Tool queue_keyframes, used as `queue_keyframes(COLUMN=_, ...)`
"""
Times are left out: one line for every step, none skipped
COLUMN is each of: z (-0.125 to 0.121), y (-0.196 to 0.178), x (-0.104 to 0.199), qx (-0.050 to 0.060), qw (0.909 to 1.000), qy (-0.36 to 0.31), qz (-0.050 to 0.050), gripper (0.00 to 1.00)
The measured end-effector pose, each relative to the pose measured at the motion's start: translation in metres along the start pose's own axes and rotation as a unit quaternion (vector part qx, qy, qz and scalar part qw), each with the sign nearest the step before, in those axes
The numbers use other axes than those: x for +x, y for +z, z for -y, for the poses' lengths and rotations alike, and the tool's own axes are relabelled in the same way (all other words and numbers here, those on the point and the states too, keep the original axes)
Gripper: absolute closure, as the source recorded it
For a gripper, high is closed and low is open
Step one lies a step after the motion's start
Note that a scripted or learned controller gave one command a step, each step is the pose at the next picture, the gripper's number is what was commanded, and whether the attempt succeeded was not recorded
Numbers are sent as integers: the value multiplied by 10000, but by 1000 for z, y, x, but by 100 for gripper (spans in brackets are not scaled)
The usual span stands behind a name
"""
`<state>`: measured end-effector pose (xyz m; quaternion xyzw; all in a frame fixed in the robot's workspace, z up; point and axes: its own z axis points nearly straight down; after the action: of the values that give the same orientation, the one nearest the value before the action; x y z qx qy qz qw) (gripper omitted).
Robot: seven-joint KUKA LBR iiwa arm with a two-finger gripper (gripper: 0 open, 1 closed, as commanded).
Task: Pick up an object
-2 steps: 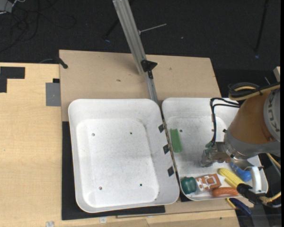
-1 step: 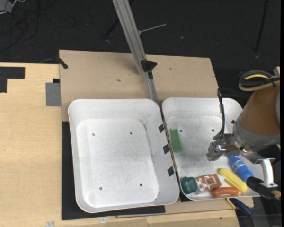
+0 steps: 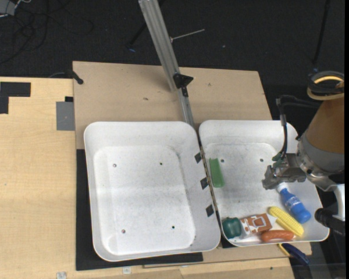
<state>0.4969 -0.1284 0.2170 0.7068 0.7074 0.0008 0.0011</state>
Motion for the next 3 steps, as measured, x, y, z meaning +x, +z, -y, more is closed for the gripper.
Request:
queue_keyframes(z=-4, y=6, x=59, qx=32, qw=10000, qy=-22, qz=-19, gripper=100)
queue_keyframes(z=-8, y=12, x=106, qx=42, qw=10000, qy=-16, qz=-16, gripper=100)
queue_keyframes(z=-9, y=18, x=161, qx=47, qw=10000, qy=-20, qz=-17, gripper=100)
